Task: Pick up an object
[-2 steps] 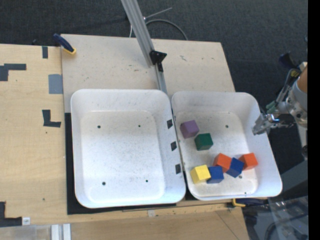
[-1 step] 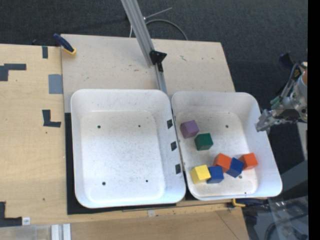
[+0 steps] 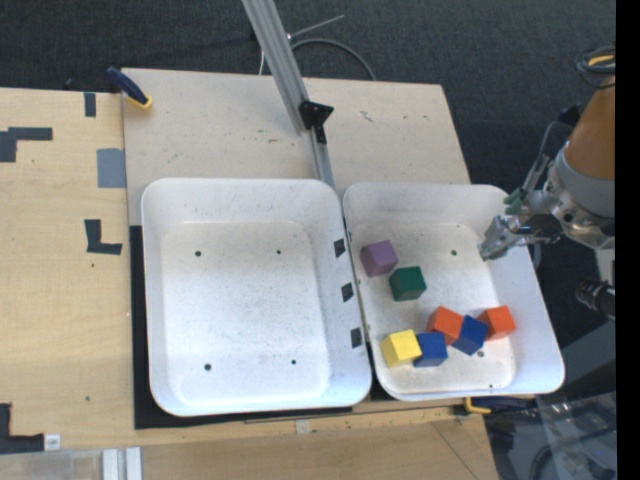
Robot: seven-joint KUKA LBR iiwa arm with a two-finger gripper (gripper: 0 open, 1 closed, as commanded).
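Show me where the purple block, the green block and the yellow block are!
purple block [image 3: 378, 257], camera view, on its top face.
green block [image 3: 407, 284], camera view, on its top face.
yellow block [image 3: 403, 347], camera view, on its top face.

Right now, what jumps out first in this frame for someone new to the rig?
The cluster of coloured blocks in the right bin: a purple cube and green cube near its middle, with a yellow cube, two blue and two orange ones bunched toward the near edge. Next, the gripper hangs over that bin's right rim, away from the blocks. The left bin is a big white patch beside it.
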